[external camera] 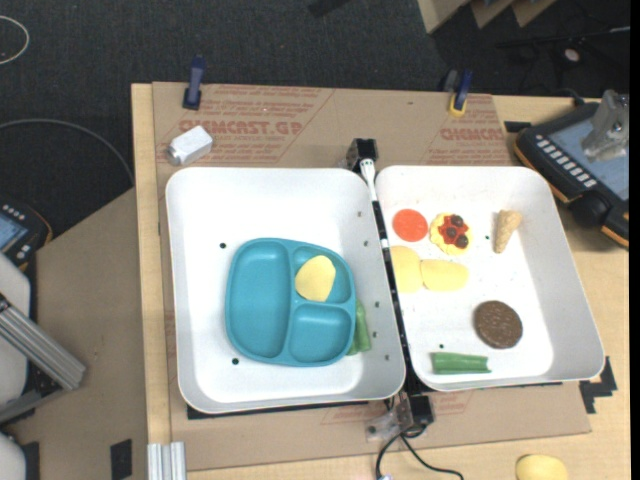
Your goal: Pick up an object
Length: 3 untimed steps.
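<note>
Two white bins, nothing yet lifted.

The left white bin [190,268] carries a teal divided plastic tray [265,308] with a pale yellow rounded piece [316,279] in its upper right compartment and a green strip [361,330] against its right edge. The right white bin [560,268] holds an orange-red disc [409,225], a yellow round topped with dark red bits [451,231], a tan cone [506,229], two pale yellow slices [428,271], a brown round patty [497,324] and a flat green bean-like piece [460,363] near its front edge. The pick appears not begun; next calls for choosing a well-separated item, perhaps the patty, and descending over it.
</note>
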Available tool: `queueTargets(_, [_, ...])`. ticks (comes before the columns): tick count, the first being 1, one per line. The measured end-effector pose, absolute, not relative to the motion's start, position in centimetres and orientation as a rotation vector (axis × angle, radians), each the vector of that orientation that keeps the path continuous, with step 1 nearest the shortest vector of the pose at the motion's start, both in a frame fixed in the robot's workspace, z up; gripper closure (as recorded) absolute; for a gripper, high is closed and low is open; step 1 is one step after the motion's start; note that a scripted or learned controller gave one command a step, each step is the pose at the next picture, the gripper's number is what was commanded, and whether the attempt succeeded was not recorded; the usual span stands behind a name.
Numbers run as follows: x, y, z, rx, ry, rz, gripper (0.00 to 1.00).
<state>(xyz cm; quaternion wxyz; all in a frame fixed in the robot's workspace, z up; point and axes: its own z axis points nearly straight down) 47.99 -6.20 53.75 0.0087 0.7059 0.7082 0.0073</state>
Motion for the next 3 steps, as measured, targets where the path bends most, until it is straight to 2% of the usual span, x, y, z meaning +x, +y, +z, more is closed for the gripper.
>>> queueTargets(1, [48.6,-6.8,33.2,2.233,2.229,-0.018,1.00])
queueTargets(2, [48.0,-3.1,49.2,2.206,2.215,0.024,1.00])
queueTargets(3, [47.8,2.0,33.7,2.224,2.235,-0.018,1.00])
